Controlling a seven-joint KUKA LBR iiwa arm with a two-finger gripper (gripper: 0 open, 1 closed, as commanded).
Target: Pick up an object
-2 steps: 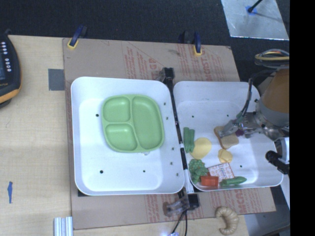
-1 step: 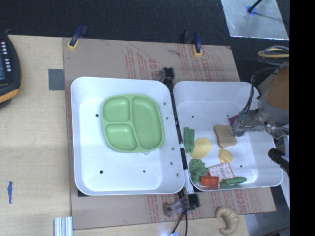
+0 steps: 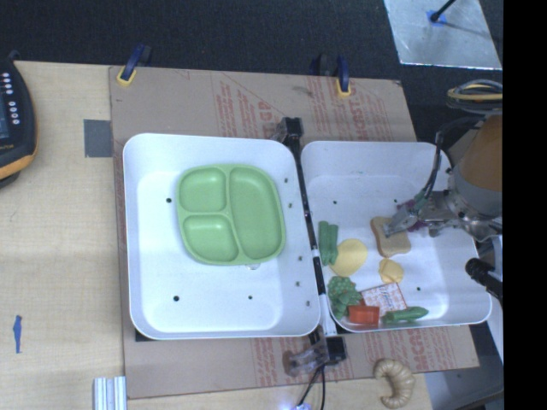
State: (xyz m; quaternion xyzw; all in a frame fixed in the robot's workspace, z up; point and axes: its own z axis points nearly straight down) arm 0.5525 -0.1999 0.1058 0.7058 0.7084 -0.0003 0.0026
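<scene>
The right bin (image 3: 359, 165) holds several toy foods: a tan bread slice (image 3: 391, 237), a yellow lemon (image 3: 349, 255), a small yellow piece (image 3: 391, 271), a green pickle (image 3: 328, 234), broccoli (image 3: 343, 293), a red piece (image 3: 363, 315), a green bean pod (image 3: 404, 316) and a red-and-white packet (image 3: 386, 297). My gripper (image 3: 402, 224) reaches in from the right and sits low over the bread slice's right upper edge. Whether it touches the bread is unclear.
The left bin (image 3: 145, 297) carries a green divided plate (image 3: 231, 214). A croissant (image 3: 397, 380) lies on the cardboard below the right bin. A black-and-orange pendant (image 3: 12, 118) rests at the far left. Clamps sit along the cardboard's top edge.
</scene>
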